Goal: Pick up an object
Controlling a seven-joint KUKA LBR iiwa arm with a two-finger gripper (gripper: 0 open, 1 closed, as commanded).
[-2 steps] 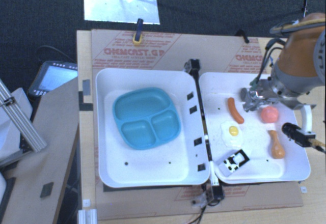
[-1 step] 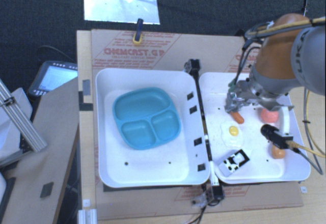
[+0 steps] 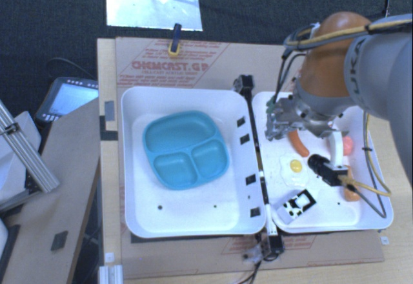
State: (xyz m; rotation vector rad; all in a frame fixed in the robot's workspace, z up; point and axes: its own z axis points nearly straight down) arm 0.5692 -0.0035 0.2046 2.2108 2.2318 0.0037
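My gripper (image 3: 276, 128) hangs low over the upper left part of the right bin (image 3: 322, 219), close to the divider between the two bins. An orange-red sausage (image 3: 298, 142) lies just right of it. Below the sausage a fried egg toy (image 3: 292, 166) rests on the bin floor. A black-and-white patterned block (image 3: 297, 204) sits near the bin's front edge. A pink piece (image 3: 348, 145) and a small orange piece (image 3: 352, 194) lie further right, partly hidden by the arm. I see nothing held by the gripper.
In the left bin (image 3: 193, 218) lies a blue divided plate (image 3: 186, 149). Black clips (image 3: 251, 179) run along the rim between the bins. The grey arm (image 3: 361, 70) covers the right bin's upper right. A yellow clamp (image 3: 175, 48) sits behind the bins.
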